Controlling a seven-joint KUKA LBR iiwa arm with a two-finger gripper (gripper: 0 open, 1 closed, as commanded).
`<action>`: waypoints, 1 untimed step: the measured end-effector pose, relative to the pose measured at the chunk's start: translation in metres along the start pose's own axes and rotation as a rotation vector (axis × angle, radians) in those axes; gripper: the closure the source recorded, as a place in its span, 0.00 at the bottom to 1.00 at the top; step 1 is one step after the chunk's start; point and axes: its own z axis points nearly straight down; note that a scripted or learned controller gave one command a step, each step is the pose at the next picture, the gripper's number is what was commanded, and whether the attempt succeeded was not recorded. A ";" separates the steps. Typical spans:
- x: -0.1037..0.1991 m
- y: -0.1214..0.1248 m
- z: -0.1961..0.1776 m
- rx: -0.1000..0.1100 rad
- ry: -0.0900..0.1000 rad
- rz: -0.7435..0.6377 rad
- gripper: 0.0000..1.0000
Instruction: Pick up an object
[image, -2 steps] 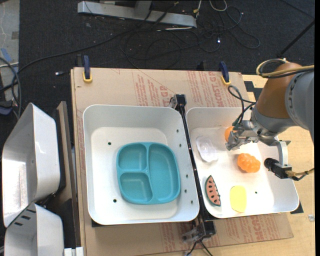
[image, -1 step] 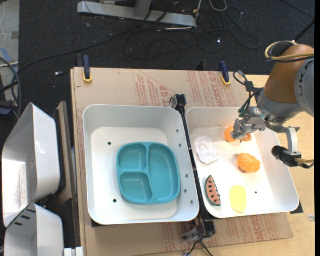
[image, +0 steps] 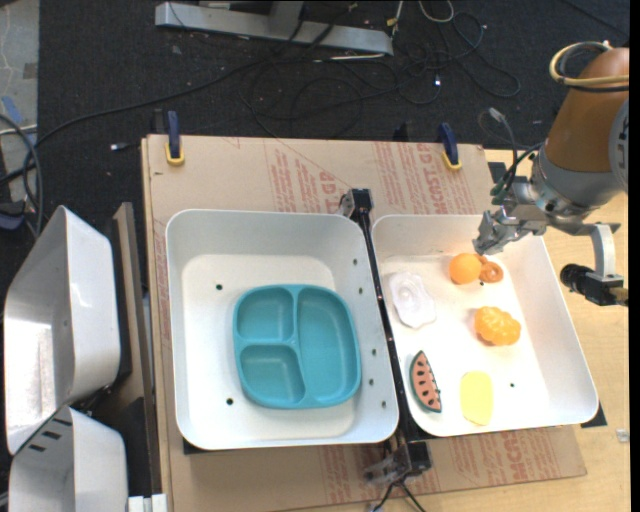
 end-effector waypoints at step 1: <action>0.009 -0.002 -0.050 0.000 0.000 0.000 1.00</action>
